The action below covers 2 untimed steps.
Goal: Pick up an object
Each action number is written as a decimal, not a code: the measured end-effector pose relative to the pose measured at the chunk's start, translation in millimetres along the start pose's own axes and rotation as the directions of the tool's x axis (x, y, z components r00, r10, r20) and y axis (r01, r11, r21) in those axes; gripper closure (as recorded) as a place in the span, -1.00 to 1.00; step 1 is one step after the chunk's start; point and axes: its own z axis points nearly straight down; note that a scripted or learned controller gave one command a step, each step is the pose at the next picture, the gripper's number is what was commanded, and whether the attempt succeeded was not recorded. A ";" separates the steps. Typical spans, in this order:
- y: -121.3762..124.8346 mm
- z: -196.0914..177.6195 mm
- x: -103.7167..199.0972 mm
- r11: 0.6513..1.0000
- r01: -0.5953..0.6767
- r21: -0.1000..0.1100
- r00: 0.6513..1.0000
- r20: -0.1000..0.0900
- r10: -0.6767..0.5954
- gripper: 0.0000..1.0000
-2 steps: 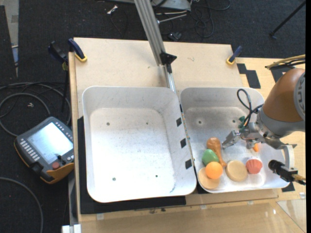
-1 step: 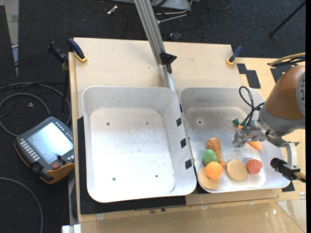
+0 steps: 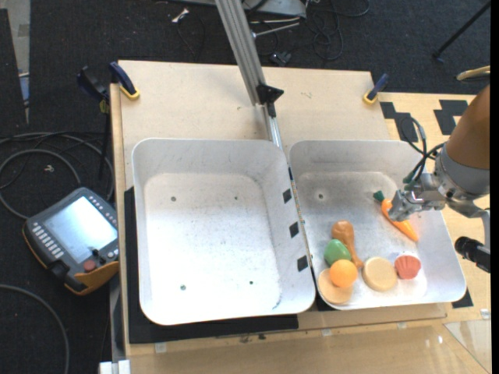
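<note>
Currently, item one: gripper (image 3: 405,207) is hanging low in the right bin (image 3: 444,287), directly over the orange carrot-shaped toy (image 3: 403,227); how it is set cannot be told. No object is visibly lifting. Remaining stock is lying along the bin's near edge: green piece (image 3: 337,251), orange ball (image 3: 343,273), tan disc (image 3: 380,273), red piece (image 3: 407,267). Pickup appears unfinished.
</note>
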 end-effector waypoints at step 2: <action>-3.2 -104.6 -11.0 1.000 0.000 -0.001 1.000 0.002 0.000 1.00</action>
